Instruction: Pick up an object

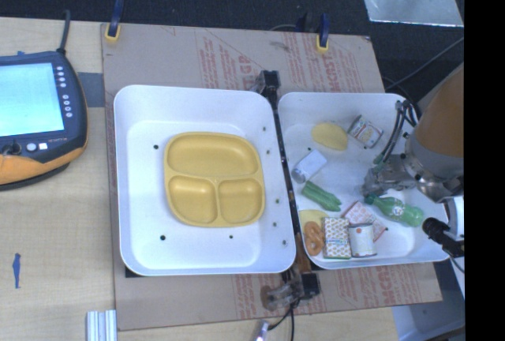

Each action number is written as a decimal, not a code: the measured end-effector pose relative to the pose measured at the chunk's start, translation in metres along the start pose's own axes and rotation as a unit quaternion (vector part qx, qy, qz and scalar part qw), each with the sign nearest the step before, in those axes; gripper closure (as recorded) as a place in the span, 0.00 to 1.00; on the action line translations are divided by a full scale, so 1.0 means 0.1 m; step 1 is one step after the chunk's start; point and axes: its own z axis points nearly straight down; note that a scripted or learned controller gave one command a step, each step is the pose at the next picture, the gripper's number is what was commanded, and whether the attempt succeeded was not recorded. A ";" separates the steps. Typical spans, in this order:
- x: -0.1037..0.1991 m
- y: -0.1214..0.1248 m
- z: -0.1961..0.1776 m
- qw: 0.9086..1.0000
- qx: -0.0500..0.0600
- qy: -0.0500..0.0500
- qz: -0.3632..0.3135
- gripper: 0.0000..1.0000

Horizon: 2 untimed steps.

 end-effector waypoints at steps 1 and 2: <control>0.00 0.00 0.00 1.000 0.000 0.000 0.000 0.00; -0.01 0.00 -0.10 1.000 -0.001 -0.002 -0.002 1.00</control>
